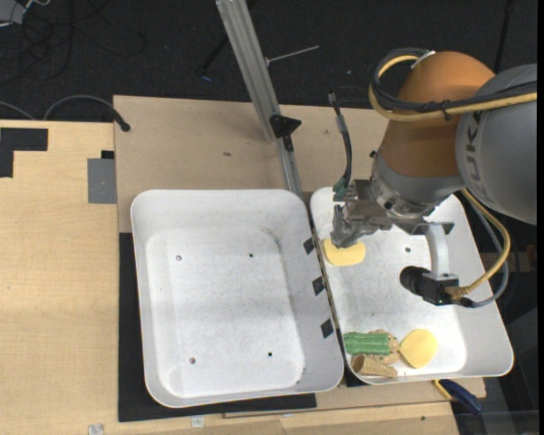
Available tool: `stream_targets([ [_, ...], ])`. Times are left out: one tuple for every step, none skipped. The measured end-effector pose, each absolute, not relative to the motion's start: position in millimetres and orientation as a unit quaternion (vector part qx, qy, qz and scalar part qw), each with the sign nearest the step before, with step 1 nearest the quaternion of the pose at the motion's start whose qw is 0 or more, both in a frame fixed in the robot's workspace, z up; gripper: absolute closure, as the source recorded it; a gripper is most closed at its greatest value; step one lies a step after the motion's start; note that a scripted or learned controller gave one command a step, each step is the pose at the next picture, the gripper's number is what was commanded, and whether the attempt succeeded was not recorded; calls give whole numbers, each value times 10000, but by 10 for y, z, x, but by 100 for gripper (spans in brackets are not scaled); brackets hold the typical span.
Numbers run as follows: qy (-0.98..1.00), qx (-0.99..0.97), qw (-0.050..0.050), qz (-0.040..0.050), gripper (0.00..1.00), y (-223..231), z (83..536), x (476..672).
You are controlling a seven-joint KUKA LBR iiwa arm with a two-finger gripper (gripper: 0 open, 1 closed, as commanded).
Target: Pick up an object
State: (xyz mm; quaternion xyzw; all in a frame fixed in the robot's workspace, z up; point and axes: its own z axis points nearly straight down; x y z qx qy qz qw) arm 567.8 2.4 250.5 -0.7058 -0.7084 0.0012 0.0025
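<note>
My gripper (346, 232) reaches down into the right bin (476, 347) near its left wall. Directly under its tip lies a pale yellow flat object (346, 256), touching or nearly touching the fingers. The arm's wrist hides the fingertips. At the bin's front edge lie a green toy (367, 342), a round yellow object (419, 348) and a small tan piece (375, 366), well apart from the gripper.
The left bin (222, 293) sits beside the right one, joined by black clips (315, 285) along the shared wall. A slanted aluminium rail (254, 71) stands behind the bins. A black cable fitting (428, 285) hangs from the arm over the right bin.
</note>
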Motion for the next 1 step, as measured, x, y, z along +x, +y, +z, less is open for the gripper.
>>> stream_targets([
  [-7082,-7060,26,13,100,456,2504,5507],
])
